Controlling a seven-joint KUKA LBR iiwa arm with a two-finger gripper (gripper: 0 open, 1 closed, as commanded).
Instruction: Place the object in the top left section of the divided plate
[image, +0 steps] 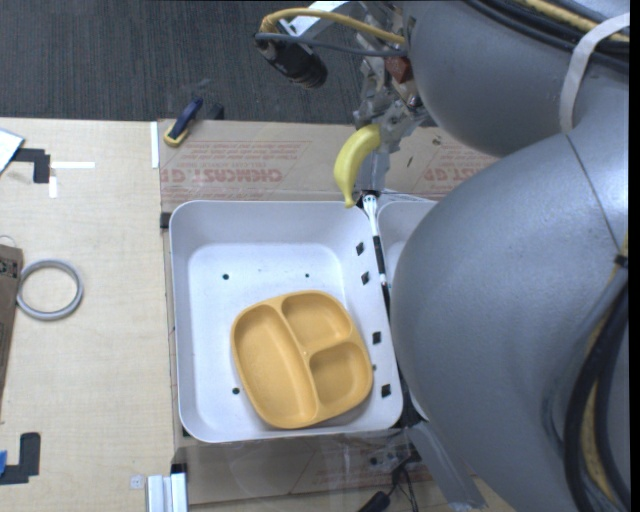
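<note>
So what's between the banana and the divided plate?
In the camera view, bare white bin floor separates the banana from the yellow divided plate.

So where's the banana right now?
The banana hangs from the end effector near the top of the camera view, above the far rim where the two white bins meet.

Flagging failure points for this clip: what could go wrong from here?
1. The banana hangs from the hand, gripped near its top end only; it may swing or slip during the move.
2. It hangs over the bin's far rim, away from the divided plate; an early release may land it outside the bin.
3. The plate sits rotated, so the target section could be missed.
</note>
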